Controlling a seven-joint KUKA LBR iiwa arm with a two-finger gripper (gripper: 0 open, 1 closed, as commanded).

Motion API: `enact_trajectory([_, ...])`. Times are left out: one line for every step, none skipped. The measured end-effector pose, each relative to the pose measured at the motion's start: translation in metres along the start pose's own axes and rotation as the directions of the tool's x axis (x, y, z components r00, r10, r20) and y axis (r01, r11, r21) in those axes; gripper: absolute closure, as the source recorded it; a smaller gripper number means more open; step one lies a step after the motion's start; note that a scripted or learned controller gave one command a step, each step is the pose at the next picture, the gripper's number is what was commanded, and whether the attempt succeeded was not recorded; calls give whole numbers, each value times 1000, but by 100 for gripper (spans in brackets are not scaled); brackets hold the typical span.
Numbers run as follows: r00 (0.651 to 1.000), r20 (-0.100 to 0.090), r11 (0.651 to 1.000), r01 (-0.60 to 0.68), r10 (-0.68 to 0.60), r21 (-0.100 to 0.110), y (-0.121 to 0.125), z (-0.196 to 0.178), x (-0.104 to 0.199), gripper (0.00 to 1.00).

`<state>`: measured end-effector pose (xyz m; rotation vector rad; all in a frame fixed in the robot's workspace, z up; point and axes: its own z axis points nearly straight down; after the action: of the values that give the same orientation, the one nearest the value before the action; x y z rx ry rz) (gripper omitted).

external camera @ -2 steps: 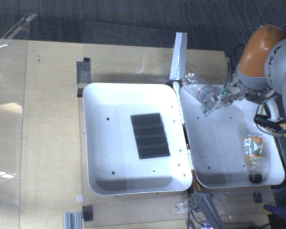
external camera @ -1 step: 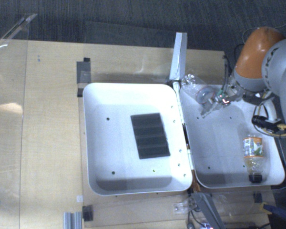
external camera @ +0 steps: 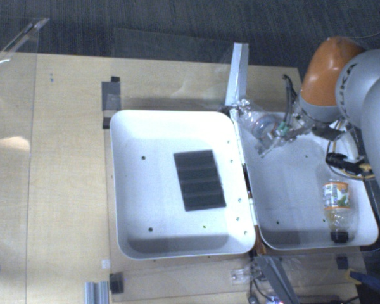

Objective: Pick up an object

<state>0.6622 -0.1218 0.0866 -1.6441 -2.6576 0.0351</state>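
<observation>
Gripper (external camera: 280, 132) hovering over right bin's (external camera: 291, 195) far-left corner; cannot tell finger state. Bottle (external camera: 337, 209) lying near-right, black block (external camera: 199, 180) in left bin (external camera: 133, 170). Pick seemingly pending.

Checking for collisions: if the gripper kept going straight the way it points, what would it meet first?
Probably the clear crumpled plastic right ahead of the gripper, then the right bin's left wall. Depth is unclear.

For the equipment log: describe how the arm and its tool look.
The arm is bulky, rounded and light grey, with a glossy orange band above the wrist. Black cables loop beside the wrist. The tool is small, metallic and dark, with a green spot.
</observation>
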Motion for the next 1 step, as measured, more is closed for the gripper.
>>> enact_trajectory([1000,2,1000,-21,21,0,3,0,7,0])
